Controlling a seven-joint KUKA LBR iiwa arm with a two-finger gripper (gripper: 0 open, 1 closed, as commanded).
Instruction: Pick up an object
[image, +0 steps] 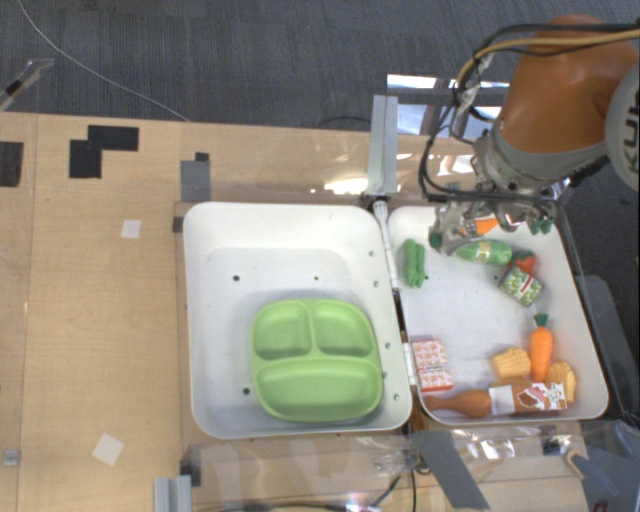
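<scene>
The hand (492, 226) hangs over the far end of the right bin (590, 395), its metal parts crowding just above a green bottle (484, 251) that lies on its side, neck toward the left bin. An orange cap or piece shows right behind the bottle, partly hidden by the hand. Whether the hand's grip is apart or together cannot be told from this angle, and nothing is plainly seen between its parts.

The bottle is glossy green with a paler label, lying near the bin's back wall. Just to its right sits a small green and red box (521, 284), tilted. A green leafy vegetable toy (412, 263) lies upright along the left wall of the same bin, well apart from the bottle. Toward the near end lie an orange carrot (541, 347) with a green top, a yellow corn-like piece (510, 362), a red and white carton (431, 364), a brown drumstick shape (463, 403) and another red and white pack (540, 397).

The left bin (220, 235) holds a green divided plate (315, 359) with three compartments, resting toward the near side. Both bins sit on the pale wooden tabletop (90, 330). The arm's orange band (560, 85) looms above the right bin's far corner, with cables looping beside it.
</scene>
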